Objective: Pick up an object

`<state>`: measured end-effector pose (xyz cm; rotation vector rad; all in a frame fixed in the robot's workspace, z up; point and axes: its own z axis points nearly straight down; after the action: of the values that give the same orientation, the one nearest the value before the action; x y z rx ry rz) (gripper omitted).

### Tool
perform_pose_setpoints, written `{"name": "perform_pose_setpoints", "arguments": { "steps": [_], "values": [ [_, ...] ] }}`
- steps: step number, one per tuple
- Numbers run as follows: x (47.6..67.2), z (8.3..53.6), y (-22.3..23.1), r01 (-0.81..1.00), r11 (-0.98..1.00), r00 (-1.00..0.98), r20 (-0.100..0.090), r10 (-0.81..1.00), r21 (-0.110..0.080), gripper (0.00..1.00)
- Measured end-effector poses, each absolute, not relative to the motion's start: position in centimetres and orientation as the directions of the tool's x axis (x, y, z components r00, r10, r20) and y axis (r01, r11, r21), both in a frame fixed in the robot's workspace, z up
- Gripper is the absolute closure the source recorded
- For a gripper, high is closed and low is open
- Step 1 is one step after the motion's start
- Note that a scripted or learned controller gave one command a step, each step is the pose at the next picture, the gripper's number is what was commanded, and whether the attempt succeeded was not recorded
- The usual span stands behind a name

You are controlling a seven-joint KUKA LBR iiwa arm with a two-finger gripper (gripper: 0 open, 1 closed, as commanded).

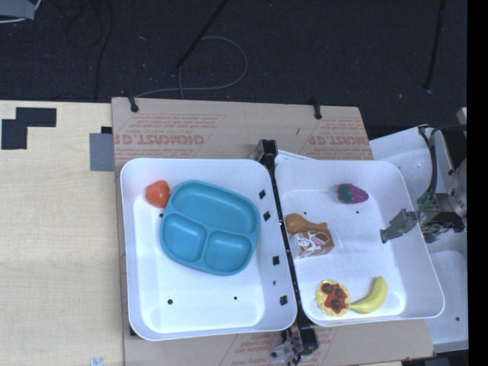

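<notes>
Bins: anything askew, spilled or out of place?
Nothing stands out. Blue divided plate sits slightly rotated in the left bin, orange ball at its corner. Right bin holds purple toy, chicken leg, pizza piece, banana, all scattered but contained.

Printed in reddish letters, upside down and mirrored, on the brown cardboard sheet [229,132] under the two white bins, at upper centre of the frame: roughly "CHEMCRST G.P", repeated toward the right. More reddish print at the bottom edge, too small to read.
</notes>
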<state>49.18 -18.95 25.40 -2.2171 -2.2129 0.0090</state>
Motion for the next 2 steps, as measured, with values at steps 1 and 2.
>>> {"name": "perform_pose_setpoints", "arguments": {
  "steps": [1,2],
  "values": [
    [49.4,25.8,-19.0,1.0,0.0,0.0,0.0,1.0,-0.001,0.0],
    [49.3,20.3,-17.8,1.0,0.001,-0.001,0.004,1.0,-0.009,0.0]
  ]
}}
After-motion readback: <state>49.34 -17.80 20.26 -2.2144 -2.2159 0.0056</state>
